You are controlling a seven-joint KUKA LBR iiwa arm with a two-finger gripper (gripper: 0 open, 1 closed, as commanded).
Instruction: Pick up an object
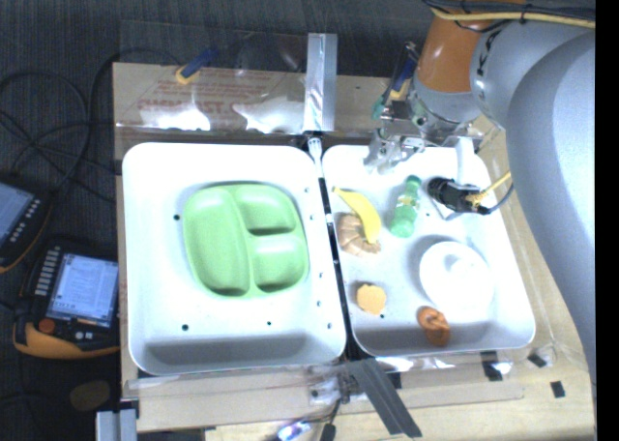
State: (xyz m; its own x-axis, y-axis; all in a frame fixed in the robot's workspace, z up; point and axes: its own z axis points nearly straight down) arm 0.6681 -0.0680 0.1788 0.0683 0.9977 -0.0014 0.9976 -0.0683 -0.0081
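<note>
Nothing is being gripped: the end effector point(390, 151) is hovering open above the green bottle point(405, 207), needing descent.

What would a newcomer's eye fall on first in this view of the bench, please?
Probably the green divided tray, alone in the left bin. Next, the grey arm with its orange band coming in from the upper right, its pincer at the far edge of the right bin. Below it lie a banana, a green bottle and a white bowl.

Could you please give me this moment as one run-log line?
tool: above right bin's far edge, holding nothing | banana, green bottle: lying in bin | green tray: left bin
</note>
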